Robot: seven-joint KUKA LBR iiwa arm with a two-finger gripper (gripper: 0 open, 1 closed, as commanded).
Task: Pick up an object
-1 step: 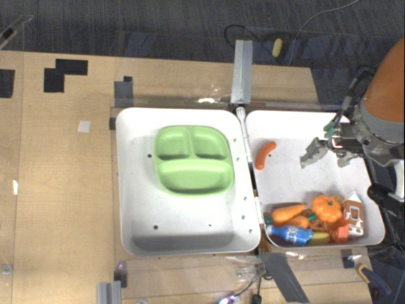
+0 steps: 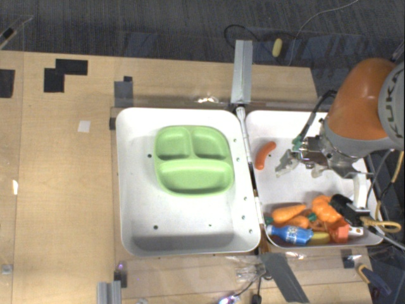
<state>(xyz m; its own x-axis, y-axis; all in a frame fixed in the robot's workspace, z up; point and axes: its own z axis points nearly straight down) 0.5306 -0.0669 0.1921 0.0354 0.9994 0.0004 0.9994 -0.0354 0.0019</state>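
Two shallow white bins sit side by side on the wooden surface (image 2: 57, 170). The left bin (image 2: 126, 189) carries a pale green plate (image 2: 193, 158) with three compartments, lying flat near the bin's far half and well apart from everything else. A grey metal rail (image 2: 242, 71) runs up from the seam between the bins.

Along the near end of the right bin (image 2: 278, 128), a heap of small toys lies crowded together: an orange carrot-like piece (image 2: 288, 213), a blue bottle (image 2: 292, 235) on its side just in front of it, more orange pieces (image 2: 324, 209) further right, and a red block (image 2: 340, 233) at the corner. None of this heap reaches the open middle of the bin.

One red-orange sausage-shaped toy (image 2: 264, 155) lies alone on the bin floor near its left wall, slanted, smooth and rounded at both ends. The claw (image 2: 285, 164) hangs just to its right, near it but apart from it, with nothing seen in its grip; how wide it stands I cannot tell. The grey arm with its orange band (image 2: 357, 103) comes in behind it.

Black squares (image 2: 63, 73) mark the surface at far left. Beyond lies dark carpet (image 2: 126, 11) with a thin cable (image 2: 329, 8) trailing across it.
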